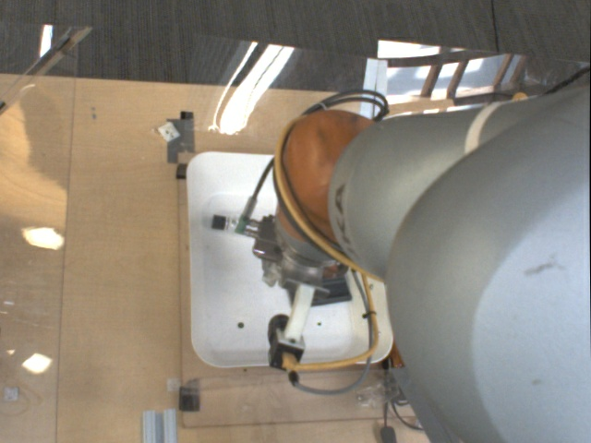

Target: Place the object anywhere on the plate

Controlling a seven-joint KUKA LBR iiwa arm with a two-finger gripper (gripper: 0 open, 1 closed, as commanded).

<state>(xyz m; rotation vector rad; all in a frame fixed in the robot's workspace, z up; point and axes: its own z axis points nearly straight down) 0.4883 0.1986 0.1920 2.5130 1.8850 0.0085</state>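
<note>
The large grey arm (480, 275) covers the near right side. Below it the tool (282, 344) hangs over the white bin (217, 275); I cannot tell its state. The object and plate are hidden. Beyond lies the wooden counter (111, 201).

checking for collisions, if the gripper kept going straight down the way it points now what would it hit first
Probably the bare floor of the white bin under the gripper; the arm hides the spot directly below it, so depth is uncertain.
</note>
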